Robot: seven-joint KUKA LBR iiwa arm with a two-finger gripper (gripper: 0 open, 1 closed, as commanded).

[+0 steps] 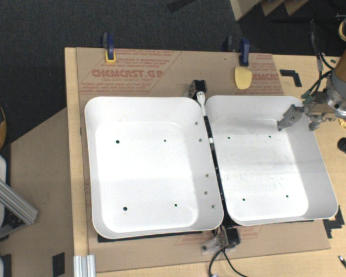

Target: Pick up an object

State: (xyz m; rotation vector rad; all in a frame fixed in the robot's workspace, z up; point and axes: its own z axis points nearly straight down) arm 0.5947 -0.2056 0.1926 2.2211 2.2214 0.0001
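My gripper (301,120) hangs over the far right corner of the right white bin (311,212). Its two grey fingers (288,119) are spread, so it is open, and nothing sits between them. The left white bin (98,154) lies beside the right one; only small black dots show on the floors of both. A small pale yellow piece (243,77) lies on the brown board just beyond the right bin's far edge, to the left of the gripper and apart from it.
Blue clamps (108,44) (244,49) pin the board's far edge. A black bracket (199,89) sits at the far end of the seam between the bins, with cables (222,244) at the near end. Wires (320,68) trail by the arm.
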